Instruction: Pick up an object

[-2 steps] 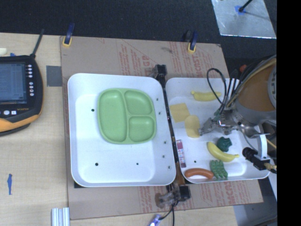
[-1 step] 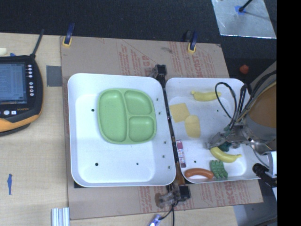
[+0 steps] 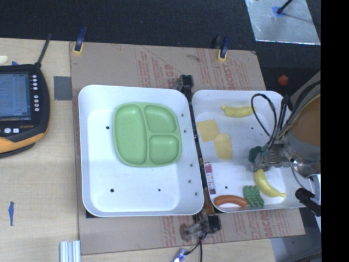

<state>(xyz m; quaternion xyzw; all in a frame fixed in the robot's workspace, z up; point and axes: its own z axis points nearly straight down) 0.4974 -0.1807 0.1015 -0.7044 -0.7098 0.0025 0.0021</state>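
Reaching: gripper low in the right bin, just above a banana.
Grip: cannot tell.
Done: arm down at the toys.
Left: close on banana, lift clear.

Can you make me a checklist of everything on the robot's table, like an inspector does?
Surface: wooden bench with a cardboard sheet under two white bins.
Job's things: right bin holds two bananas, two pale yellow blocks, a green leafy piece and a hot dog.
Clutter: left bin holds a green divided plate.
Grippers: gripper sits low in the right bin, just above the lower banana; I can't tell if it grips anything.
Cables: black loops run along the arm.
Surroundings: control pendant at left, clamps on the cardboard's far edge.
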